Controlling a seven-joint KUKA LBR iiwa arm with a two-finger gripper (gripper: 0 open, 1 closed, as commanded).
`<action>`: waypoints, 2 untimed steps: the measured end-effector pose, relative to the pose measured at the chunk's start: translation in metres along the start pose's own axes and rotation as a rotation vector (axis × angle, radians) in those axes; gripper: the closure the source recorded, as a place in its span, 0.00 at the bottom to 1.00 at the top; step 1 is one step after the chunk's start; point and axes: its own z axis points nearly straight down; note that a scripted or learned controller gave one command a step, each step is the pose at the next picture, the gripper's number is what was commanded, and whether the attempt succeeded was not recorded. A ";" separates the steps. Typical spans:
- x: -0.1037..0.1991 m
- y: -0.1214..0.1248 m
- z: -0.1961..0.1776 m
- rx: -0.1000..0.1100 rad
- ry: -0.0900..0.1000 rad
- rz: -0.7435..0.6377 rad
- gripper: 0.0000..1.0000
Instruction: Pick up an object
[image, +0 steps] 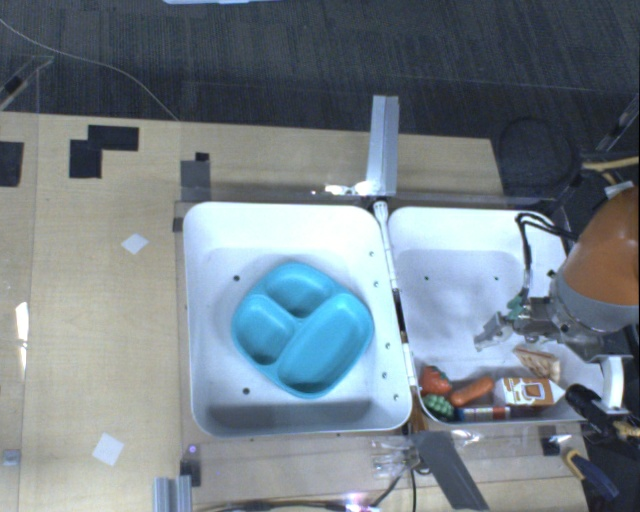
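Observation:
My gripper (492, 330) hangs over the middle of the right bin (450, 260), at its right side, and nothing shows in its grasp. The grey arm with its orange band (605, 250) comes in from the right. Along the bin's near edge lie several small things: a red rounded piece (432, 380), an orange sausage-shaped piece (472, 391), a small bottle with a brown label (527, 393) and a tan packet (537, 360). They sit just below and to the right of the gripper. A green piece (437, 405) peeks out at the near-left corner.
The left bin (210, 300) holds a blue divided plate (302, 328) at its centre. A metal divider (395, 300) runs between the bins. Cables (530, 240) loop by the arm at the right bin's far-right corner.

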 end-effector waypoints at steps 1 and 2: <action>-0.050 -0.002 0.018 -0.002 -0.001 -0.130 0.00; -0.056 0.000 0.044 -0.008 -0.002 -0.326 0.00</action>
